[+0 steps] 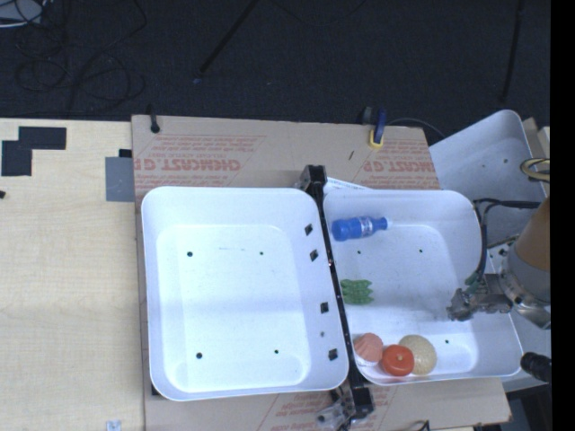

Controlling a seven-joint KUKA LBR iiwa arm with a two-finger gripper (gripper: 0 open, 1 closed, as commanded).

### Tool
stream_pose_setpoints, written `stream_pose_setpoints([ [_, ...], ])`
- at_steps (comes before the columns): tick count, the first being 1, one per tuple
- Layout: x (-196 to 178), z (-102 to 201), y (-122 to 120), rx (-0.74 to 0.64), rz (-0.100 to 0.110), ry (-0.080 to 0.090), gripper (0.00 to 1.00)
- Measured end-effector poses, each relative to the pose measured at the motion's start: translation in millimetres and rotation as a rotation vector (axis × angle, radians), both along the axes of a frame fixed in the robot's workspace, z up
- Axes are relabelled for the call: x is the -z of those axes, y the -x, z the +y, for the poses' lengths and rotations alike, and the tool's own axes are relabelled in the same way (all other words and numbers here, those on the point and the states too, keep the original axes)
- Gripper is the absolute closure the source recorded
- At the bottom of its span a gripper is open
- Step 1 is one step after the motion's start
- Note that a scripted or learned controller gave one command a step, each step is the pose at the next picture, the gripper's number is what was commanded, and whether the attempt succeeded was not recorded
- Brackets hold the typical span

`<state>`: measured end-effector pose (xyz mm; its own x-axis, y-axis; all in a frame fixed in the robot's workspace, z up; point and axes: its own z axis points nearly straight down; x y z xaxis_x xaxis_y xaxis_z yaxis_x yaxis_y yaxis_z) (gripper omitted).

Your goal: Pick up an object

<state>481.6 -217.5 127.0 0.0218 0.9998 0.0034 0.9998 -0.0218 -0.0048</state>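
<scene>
1. Reaching in from the right of the camera view, the arm is hanging its gripper (469, 302) low at the right-hand wall of the right bin (449, 206). No object is showing at the gripper's tip. Whether it is released or clenched: cannot tell, too small and dark here.
2. Sitting in that bin: a blue bottle (358, 228) near the far-left corner, a green leafy piece (356, 290) by the divider, and a near-edge cluster of a pinkish round piece (367, 346), a red round piece (397, 360) and a pale round piece (420, 353), all touching or nearly so.
3. Lying beside it, the left bin (162, 241) is showing only its white floor.
4. Judging the key relation: every candidate is lying to the gripper's left. The pale round piece is nearest, toward the near edge; the bottle is well apart, its long axis running roughly left-right with the cap pointing right.
5. Judging progress: no pick made yet. The crowded cluster is looking awkward to grasp cleanly; the bottle is standing alone.
</scene>
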Motion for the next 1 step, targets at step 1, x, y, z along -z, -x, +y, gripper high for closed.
stream_pose_setpoints([
  [1,0.5,0.0,0.2,0.002,0.0,0.0,0.0],
])
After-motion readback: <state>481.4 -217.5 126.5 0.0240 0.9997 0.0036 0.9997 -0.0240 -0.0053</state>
